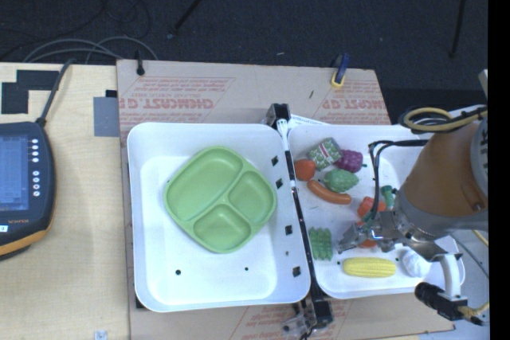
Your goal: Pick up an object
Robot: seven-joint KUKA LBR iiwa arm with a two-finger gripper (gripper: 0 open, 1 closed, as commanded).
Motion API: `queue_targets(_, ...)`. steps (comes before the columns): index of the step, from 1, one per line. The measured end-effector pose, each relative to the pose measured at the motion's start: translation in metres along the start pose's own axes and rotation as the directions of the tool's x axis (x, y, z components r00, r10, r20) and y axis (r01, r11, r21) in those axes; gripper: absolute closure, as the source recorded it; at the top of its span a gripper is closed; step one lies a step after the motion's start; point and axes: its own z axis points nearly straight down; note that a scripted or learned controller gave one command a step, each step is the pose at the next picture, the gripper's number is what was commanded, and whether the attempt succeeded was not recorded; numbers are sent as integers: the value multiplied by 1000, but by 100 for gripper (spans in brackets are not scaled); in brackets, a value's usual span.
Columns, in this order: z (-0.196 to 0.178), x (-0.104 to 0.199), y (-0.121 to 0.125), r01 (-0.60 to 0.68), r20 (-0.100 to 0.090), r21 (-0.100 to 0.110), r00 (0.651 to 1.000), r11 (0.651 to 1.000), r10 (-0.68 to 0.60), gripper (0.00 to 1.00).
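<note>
In the right bin (pixel 382 292) lie several toy foods. A corn cob (pixel 368 268) rests near the front wall and a green ridged piece (pixel 320 243) sits by the divider. Further back are a sausage (pixel 329 193), a green leafy piece (pixel 339 180), a purple piece (pixel 349 162), a red tomato (pixel 304 169) and a carrot (pixel 365 208). My gripper (pixel 364 238) is low in this bin, just above the corn and in front of the carrot. The arm's orange band (pixel 442 175) covers the bin's right side.
The left bin (pixel 151 267) holds a green divided plate (pixel 221 198). A white object (pixel 412 262) lies right of the corn. A tablet (pixel 20 175) sits at the bench's left edge. Black cable (pixel 382 146) loops over the right bin's back corner.
</note>
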Motion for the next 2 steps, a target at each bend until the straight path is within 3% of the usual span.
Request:
queue_targets(1,-14,-2,2,-6,1,-8,1000,1000,6,100)
queue_targets(2,-92,69,6,8,1,-18,1000,1000,-8,100)
